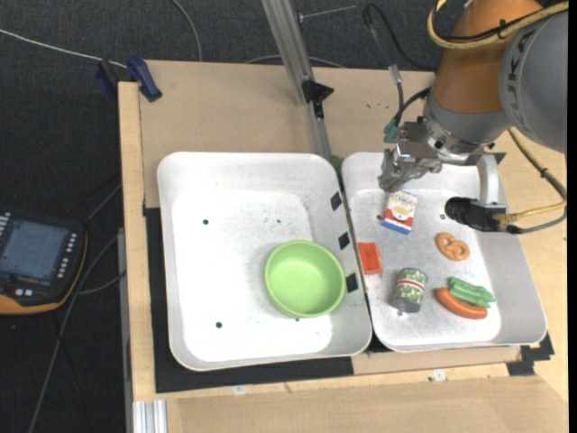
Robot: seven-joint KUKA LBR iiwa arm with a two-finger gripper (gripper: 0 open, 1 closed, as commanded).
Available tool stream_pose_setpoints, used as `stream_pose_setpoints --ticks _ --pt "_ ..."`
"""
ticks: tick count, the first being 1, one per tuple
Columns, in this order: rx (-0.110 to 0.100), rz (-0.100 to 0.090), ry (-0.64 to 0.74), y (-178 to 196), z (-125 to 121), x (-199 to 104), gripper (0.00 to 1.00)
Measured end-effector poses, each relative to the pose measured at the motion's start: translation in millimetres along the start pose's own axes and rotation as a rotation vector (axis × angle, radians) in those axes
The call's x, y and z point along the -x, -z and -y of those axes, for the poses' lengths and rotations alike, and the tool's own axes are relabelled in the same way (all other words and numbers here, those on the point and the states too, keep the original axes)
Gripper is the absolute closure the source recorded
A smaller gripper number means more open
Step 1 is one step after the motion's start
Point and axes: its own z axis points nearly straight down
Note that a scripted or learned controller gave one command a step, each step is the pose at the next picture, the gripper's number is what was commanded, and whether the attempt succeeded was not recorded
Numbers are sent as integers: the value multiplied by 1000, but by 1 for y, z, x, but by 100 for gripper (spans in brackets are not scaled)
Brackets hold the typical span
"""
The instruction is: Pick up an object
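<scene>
Camera view: gripper (398, 180) hangs just above the carton (399, 212); spread unclear. Carton looks light, crushable; take its flat sides.

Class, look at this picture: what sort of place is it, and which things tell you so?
Probably a robotics lab test bench: a grey-and-orange robot arm, two shallow white plastic bins, and a handheld control pendant.

The arm (532, 52) was grey with a rounded orange band (478, 52) above the wrist, dark lettering on its grey shell. A yellow cable (451, 12) looped over the orange part, and black cables ran beside the metal gripper (397, 177)
</scene>
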Motion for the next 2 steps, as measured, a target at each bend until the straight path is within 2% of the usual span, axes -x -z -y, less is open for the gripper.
stream_pose_setpoints --ticks 1,2 --pt "-1 0 0 -7 8 -49 100" --pt "1 -1 1 8 23 -102 100"
